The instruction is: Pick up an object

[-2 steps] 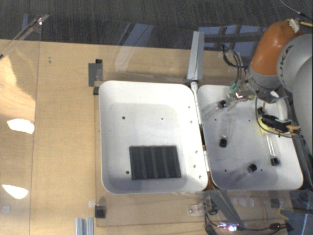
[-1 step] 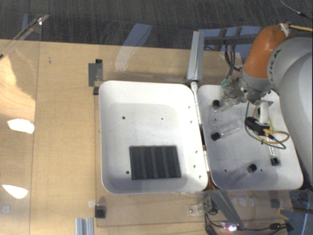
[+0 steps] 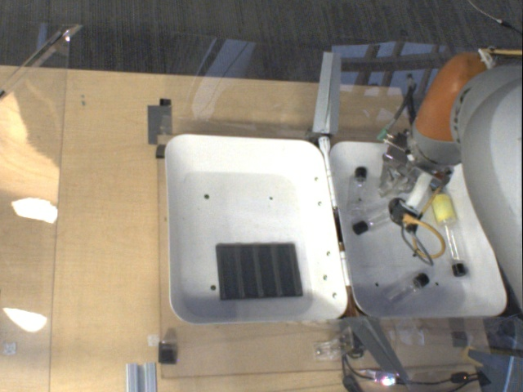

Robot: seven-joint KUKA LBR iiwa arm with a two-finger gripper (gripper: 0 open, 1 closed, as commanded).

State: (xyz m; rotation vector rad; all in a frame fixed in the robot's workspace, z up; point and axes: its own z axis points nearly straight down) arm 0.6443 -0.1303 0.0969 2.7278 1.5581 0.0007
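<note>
Bench: brown wood, with two white bins on it.
Left bin: one black ribbed pad lies near its lower edge.
Right bin: small clear tubes with black caps lie spread out.
Hand: above the right bin, near the tubes; I cannot tell if it grips anything.

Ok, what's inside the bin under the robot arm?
The right bin holds clear tubes with black caps and a yellow thing. The arm covers its far right part, so anything there is hidden.
</note>
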